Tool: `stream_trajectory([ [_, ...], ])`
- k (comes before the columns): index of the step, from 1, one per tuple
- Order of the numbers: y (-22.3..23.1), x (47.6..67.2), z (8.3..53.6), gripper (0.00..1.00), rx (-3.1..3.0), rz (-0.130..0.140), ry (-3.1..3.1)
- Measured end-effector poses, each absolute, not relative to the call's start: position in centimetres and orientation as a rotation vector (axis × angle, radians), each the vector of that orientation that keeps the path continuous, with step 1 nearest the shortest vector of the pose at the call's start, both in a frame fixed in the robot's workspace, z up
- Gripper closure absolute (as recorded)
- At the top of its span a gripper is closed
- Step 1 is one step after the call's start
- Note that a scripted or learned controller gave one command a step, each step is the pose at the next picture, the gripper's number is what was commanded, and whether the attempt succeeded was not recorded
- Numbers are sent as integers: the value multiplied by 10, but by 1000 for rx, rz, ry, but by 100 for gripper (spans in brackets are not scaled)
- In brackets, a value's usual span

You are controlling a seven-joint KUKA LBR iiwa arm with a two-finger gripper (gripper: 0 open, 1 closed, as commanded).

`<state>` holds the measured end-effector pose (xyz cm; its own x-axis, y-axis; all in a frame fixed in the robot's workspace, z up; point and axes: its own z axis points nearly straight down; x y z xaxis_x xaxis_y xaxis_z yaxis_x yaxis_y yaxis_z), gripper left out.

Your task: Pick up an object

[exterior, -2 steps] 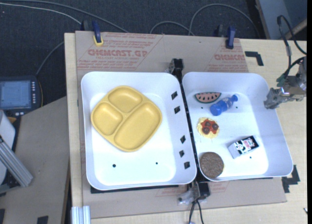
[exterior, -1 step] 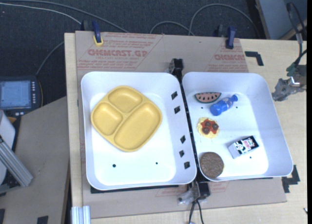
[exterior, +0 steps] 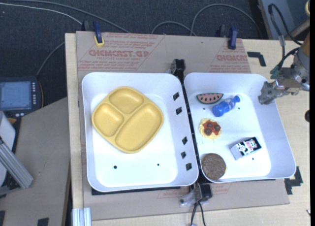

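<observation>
My gripper [exterior: 268,93] hangs over the right rim of the right bin [exterior: 278,126], at the far right of the camera view. Nothing shows between its tips. In that bin lie a watermelon slice [exterior: 209,97], a blue bottle [exterior: 225,106] on its side, a small pizza piece [exterior: 210,128], a black-and-white carton [exterior: 244,148] and a round brown cookie [exterior: 213,165]. The blue bottle is the closest of them, some way to the gripper's left.
The left bin [exterior: 98,166] holds a yellow divided plate [exterior: 127,118]. A black divider with clips [exterior: 183,121] runs between the bins. Cardboard [exterior: 128,50] lies under both, clamped at the back by two blue clamps [exterior: 98,35]. A small screen [exterior: 17,93] stands at the far left.
</observation>
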<state>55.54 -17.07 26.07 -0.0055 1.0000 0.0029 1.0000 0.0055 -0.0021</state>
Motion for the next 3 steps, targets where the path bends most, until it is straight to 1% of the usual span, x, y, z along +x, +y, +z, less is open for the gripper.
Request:
stream_trajectory([
  [1, -111, 560, 264, 100, -2211, -3, -2227],
  [2, -56, 563, 248, 100, -2211, 0, -2226],
  [3, 1, 578, 235, 100, -2213, -1, -2227],
])
